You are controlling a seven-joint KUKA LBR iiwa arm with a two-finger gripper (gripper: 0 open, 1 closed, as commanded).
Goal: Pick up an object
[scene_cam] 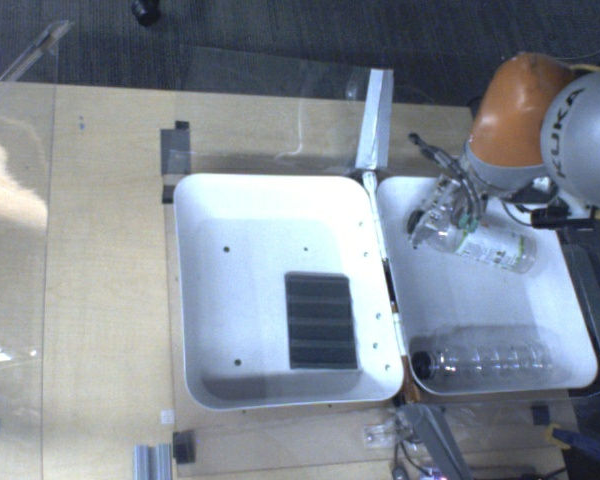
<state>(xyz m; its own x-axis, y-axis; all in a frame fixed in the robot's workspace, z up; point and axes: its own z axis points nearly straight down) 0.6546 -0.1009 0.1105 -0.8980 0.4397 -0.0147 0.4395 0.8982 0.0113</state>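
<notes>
Now | clear bottle just beside jaws | right bin

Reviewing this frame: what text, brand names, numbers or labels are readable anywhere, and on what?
"KUKA": dark letters running vertically on the grey arm housing, partly cut off.
Label on the clear plastic bottle under the gripper: green and dark print, too small and blurred to read.
Nothing else legible.

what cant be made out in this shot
- Gripper, camera view: the arm's orange band hides its upper part; finger state unclear against the clear bottle.
- Second clear bottle: transparent on white, outline faint.
- Bottle label text: too small.
</notes>
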